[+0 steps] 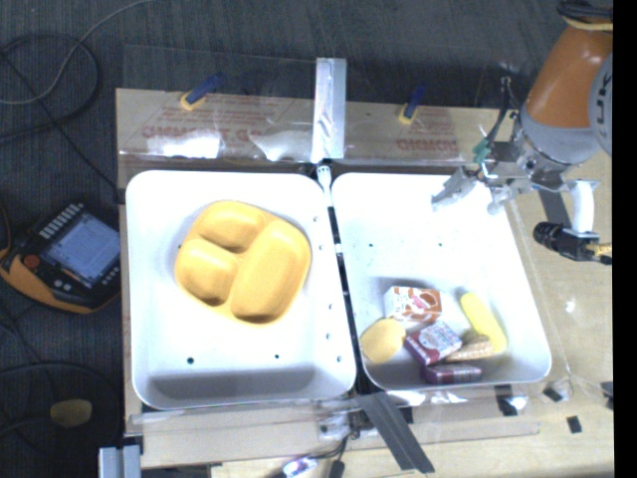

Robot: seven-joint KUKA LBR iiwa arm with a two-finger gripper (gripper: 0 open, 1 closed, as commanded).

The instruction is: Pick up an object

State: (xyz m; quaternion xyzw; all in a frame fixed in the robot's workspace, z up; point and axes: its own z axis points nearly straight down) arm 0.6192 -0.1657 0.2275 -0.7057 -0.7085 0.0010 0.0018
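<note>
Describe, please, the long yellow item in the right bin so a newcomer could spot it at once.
Start at the right bin and go to the cluster in its near corner. The corn-like piece lies at the cluster's right edge, beside the red and white packet. It alone is long, slim and yellow.

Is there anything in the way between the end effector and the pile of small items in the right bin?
Nothing visible. The end effector sits over the right bin's far corner, and bare bin floor lies between it and the pile at the near edge.
</note>
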